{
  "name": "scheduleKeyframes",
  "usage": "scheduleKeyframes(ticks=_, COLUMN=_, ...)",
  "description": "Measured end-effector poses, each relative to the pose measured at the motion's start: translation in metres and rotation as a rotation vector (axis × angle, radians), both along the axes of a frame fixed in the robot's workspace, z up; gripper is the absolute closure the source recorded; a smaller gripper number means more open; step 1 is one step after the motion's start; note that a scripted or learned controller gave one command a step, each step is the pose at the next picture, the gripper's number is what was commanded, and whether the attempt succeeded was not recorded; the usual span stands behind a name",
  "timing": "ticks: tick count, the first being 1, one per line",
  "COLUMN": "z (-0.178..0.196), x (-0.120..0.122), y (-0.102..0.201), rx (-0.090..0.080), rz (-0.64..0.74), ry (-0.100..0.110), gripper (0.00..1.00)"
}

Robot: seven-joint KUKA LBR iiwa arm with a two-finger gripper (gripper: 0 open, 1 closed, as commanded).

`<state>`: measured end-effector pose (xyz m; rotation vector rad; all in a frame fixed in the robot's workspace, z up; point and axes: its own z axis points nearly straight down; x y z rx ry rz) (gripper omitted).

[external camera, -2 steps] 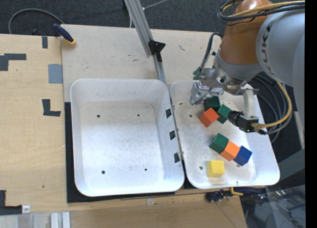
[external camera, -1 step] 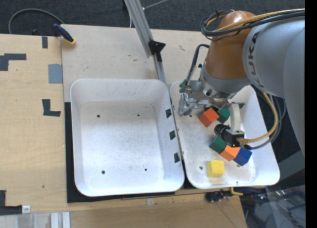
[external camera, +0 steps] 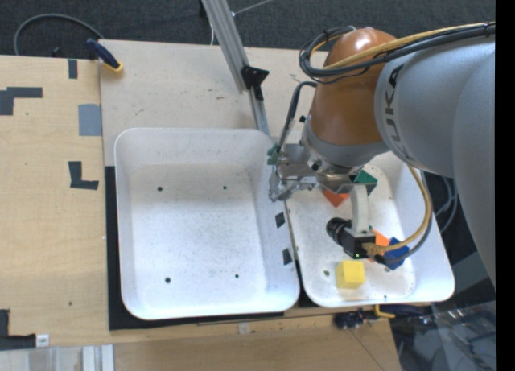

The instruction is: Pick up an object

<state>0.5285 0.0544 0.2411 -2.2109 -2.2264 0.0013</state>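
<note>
My gripper (external camera: 281, 185) hangs low over the left side of the right bin (external camera: 430, 281), close to the wall it shares with the left bin (external camera: 129, 200). The big grey arm with its orange band covers most of the right bin. A yellow block (external camera: 349, 274) lies near that bin's front edge, apart from the gripper. An orange piece (external camera: 336, 197) and a green piece (external camera: 368, 176) peek out from under the wrist, partly hidden. Nothing shows between the gripper's tips from this angle.
A slanted metal rail (external camera: 229, 35) runs from the top down to the bins' back edge. Black tape marks (external camera: 80, 175) and a grey patch (external camera: 90, 119) sit on the wooden bench at the left. A cable with a blue-yellow clip (external camera: 105, 53) lies at the back left.
</note>
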Motion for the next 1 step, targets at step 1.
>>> scheduleKeyframes(ticks=1, z=0.0020, x=-0.0233, y=0.0463, rx=0.000, rz=0.000, ry=0.001, gripper=1.00)
